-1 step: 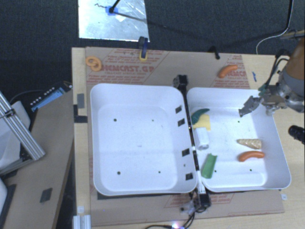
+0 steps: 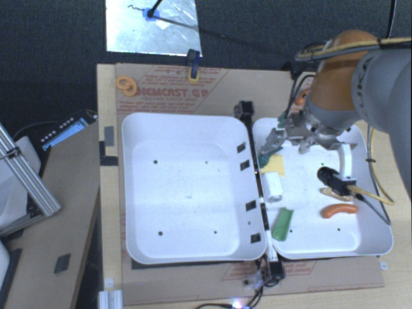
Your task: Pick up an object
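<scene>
The right bin holds several small things. A yellow piece lies near its left wall, with a white block just below it and a green bar further toward the front. An orange sausage-shaped thing lies at the right. My gripper hangs low over the bin's upper left corner, just above the yellow piece. A small dark green thing sits at the gripper's lower left edge, and I cannot make out whether it is held.
The left bin stands beside the right one, parted by a rim with black clips. An orange ring and a yellow-blue clamp lie on the cardboard behind the bins.
</scene>
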`<state>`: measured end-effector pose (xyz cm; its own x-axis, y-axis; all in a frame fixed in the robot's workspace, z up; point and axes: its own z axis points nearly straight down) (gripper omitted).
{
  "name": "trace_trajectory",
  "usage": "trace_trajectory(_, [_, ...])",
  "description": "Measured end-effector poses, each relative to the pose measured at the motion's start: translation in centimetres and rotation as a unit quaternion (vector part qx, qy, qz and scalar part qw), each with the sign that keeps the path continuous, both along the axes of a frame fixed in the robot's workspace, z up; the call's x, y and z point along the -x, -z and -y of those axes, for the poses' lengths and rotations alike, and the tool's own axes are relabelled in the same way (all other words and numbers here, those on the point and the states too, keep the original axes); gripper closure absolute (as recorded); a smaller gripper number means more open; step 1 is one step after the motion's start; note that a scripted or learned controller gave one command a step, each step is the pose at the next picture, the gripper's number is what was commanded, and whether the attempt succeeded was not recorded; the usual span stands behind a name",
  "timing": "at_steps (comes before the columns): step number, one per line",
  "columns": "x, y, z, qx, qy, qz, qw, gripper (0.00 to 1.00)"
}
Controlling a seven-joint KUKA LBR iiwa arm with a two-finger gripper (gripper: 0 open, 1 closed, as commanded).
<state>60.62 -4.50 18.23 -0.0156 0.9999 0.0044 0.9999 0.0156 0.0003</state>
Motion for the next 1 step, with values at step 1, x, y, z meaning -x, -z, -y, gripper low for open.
trace_trajectory(1, [-0.38,-0.24,-7.21,0.0005,0.002,0.001,1.0,0.0])
